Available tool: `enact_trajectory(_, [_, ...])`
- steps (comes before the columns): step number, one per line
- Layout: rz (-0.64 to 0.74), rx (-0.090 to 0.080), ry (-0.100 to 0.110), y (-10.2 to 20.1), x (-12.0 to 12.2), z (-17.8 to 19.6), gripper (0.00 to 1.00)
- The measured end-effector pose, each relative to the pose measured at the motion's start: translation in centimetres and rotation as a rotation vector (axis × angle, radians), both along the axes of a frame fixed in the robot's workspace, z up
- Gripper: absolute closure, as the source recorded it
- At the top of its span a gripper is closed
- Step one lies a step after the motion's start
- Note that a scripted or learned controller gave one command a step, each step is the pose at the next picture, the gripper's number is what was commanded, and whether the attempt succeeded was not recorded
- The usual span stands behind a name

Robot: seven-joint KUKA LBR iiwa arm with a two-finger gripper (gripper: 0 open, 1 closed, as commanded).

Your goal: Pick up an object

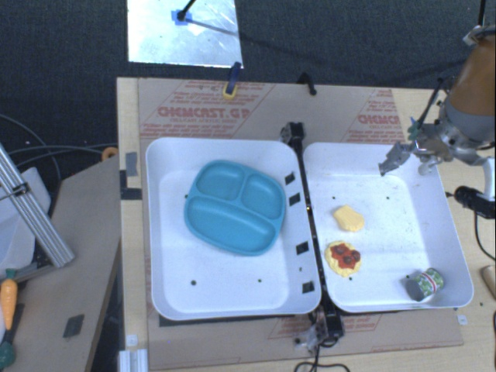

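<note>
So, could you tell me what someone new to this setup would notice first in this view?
Most likely the blue divided plate, lying alone in the left bin. Next, the three small items in the right bin: a yellow piece, a small toy pizza just below it, and a can on its side in the near right corner. The gripper hovers over that bin's far edge.
</note>
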State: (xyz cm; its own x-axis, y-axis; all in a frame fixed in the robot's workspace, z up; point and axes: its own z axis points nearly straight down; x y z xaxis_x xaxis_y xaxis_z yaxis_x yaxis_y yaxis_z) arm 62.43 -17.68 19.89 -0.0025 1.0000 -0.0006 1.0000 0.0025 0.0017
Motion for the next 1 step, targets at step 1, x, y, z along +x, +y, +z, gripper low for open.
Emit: enact_trajectory(1, [-0.006,0.003,0.012,-1.05,-8.41,-7.58,0.00])
